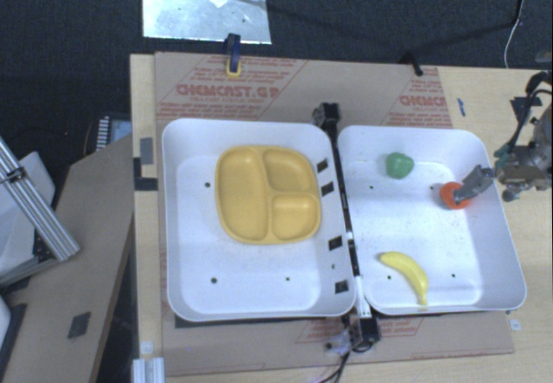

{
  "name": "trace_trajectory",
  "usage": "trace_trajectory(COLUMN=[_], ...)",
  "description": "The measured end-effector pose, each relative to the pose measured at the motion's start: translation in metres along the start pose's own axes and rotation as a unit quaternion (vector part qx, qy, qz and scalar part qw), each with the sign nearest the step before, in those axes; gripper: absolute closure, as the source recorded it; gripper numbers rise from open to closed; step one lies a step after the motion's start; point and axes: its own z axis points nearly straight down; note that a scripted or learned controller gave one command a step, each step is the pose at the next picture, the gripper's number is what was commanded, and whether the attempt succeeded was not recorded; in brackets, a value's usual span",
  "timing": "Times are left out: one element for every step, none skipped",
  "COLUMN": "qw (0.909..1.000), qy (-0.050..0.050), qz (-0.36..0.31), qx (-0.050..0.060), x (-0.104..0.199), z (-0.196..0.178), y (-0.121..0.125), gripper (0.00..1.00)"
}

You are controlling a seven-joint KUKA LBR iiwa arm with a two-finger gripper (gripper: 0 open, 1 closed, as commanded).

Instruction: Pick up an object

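In the right bin lie three things: a small green round object near the back, an orange-red round object toward the right wall, and a yellow banana near the front. My gripper reaches in from the right edge, low over the right wall of that bin. Its tip sits right at the orange-red object and partly covers its right side. Whether the tip touches the object I cannot tell.
The left bin holds a yellow divided plate. A black hinge strip runs between the bins. A blue-and-yellow clamp sits at the back of the cardboard sheet. Cables cross the dark floor behind.
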Motion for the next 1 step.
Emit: trace_trajectory(qw=[1.0000], qy=[-0.001], qz=[-0.002], qx=[-0.005], x=[0.0004], z=[-0.0053], y=[0.0020], gripper=[0.00])
